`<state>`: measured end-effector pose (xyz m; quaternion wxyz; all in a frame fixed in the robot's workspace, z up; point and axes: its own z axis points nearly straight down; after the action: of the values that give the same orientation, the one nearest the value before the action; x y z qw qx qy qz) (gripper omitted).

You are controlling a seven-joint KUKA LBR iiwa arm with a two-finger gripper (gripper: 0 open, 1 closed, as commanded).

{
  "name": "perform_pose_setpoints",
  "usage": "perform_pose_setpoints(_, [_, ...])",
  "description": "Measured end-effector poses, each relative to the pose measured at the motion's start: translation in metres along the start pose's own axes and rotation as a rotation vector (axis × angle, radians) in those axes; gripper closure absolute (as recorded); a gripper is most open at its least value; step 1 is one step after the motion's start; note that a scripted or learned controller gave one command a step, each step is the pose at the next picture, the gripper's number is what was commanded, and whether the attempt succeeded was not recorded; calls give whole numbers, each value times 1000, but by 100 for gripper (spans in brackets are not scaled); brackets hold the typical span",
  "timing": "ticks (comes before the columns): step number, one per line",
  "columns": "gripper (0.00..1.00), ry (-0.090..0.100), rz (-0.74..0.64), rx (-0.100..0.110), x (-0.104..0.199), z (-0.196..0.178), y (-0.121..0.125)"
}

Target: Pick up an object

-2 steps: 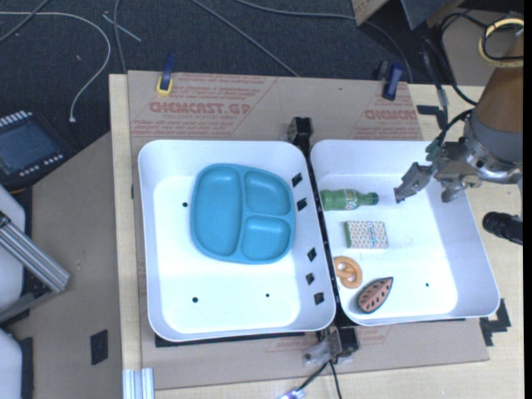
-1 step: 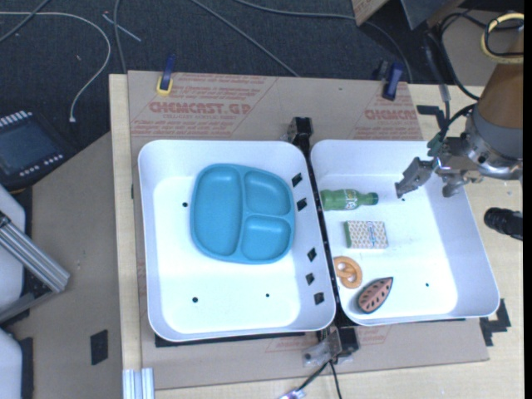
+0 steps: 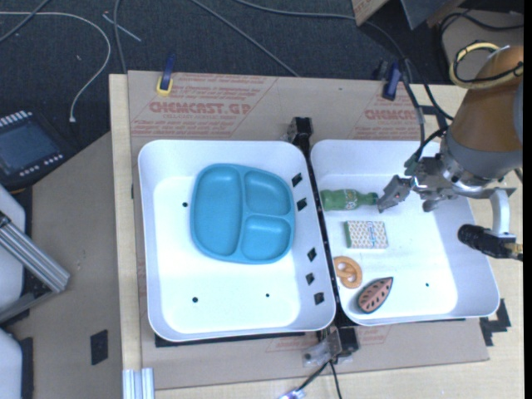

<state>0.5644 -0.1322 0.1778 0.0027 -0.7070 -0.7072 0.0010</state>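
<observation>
One fixed camera looks down on the bench [image 3: 249, 98] from above at a slight slant, far enough back to take in both white bins whole, with dark floor and cables beyond the far edge. The left bin [image 3: 158, 223] lies well to the left of the fingers [image 3: 391, 194], the right bin [image 3: 465, 289] directly beneath them. The arm [image 3: 490, 115] enters from the right edge of the view.
</observation>
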Motion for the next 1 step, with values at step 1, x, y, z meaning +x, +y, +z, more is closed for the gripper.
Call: perform_pose_setpoints(1, [0, 1, 0, 1, 9, 50, -6])
